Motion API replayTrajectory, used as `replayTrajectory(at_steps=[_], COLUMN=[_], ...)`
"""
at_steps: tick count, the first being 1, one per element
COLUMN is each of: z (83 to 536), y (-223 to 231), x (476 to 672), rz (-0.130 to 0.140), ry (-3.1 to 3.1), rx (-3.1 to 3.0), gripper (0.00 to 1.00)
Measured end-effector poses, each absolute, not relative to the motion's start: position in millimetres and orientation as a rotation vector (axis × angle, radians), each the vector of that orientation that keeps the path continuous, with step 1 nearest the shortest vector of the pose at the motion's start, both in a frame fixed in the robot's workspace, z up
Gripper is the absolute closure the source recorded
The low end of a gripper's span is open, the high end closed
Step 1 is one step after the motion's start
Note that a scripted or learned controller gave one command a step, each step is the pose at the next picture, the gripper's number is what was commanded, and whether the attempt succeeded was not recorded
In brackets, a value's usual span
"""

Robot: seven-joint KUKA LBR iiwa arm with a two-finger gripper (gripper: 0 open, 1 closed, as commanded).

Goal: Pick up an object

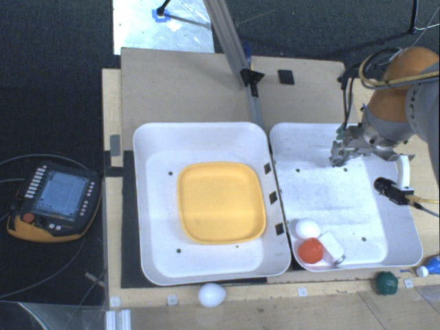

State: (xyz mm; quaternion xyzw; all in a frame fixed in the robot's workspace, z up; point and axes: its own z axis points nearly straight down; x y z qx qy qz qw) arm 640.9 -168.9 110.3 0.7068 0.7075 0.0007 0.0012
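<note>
A small cluster sits in the near-left corner of the right white bin (357, 198) — a round orange-red ball (311, 251), a white egg-shaped object (307, 228) touching it from behind, and a small white block (333, 247) just beside it. None has been lifted. The gripper (339, 154) hangs over the bin's far side, well apart from them; its state cannot be told. The left white bin (155, 184) holds a square yellow plastic plate (221, 201). Approach, grasp and lift all appear to remain.
</note>
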Motion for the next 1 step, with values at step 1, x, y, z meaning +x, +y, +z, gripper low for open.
replayTrajectory(at_steps=[1], z=[171.9], y=[-163.4], x=[640.8], rz=[0.005], ry=[2.22], rx=[2.217], gripper=[1.0])
